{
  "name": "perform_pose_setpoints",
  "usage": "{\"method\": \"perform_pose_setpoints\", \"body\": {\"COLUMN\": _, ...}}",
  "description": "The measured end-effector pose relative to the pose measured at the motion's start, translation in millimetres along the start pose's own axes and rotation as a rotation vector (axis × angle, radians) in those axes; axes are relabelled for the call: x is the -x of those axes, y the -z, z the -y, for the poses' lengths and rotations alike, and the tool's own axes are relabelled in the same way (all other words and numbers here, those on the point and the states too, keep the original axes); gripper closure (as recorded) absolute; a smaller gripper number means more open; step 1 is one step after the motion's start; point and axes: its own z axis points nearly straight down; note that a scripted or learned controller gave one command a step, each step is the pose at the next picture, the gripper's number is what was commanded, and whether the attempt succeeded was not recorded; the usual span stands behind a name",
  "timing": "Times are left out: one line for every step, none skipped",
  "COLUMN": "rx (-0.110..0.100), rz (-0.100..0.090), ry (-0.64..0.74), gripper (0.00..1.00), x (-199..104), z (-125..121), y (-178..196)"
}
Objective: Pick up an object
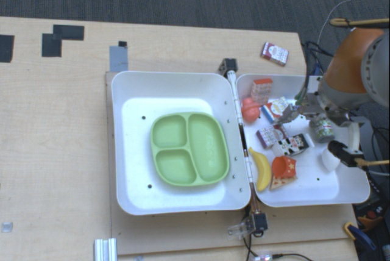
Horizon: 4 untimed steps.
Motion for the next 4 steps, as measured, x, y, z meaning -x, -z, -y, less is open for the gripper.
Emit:
{"method": "perform_pose_setpoints", "body": {"rx": 0.006, "rz": 0.001, "ry": -0.002, "gripper": 0.00, "x": -35, "z": 58, "y": -8}}
{"method": "perform_pose_setpoints", "body": {"rx": 0.012, "rz": -0.002, "ry": 0.000, "gripper": 1.00, "x": -37, "z": 55, "y": 5}}
{"method": "perform_pose_setpoints", "body": {"rx": 0.009, "rz": -0.003, "ry": 0.000, "gripper": 0.00, "x": -37, "z": 56, "y": 3}}
{"method": "perform_pose_setpoints", "body": {"rx": 0.000, "rz": 0.001, "ry": -0.003, "gripper": 0.00, "x": -61, "z": 110, "y": -10}}
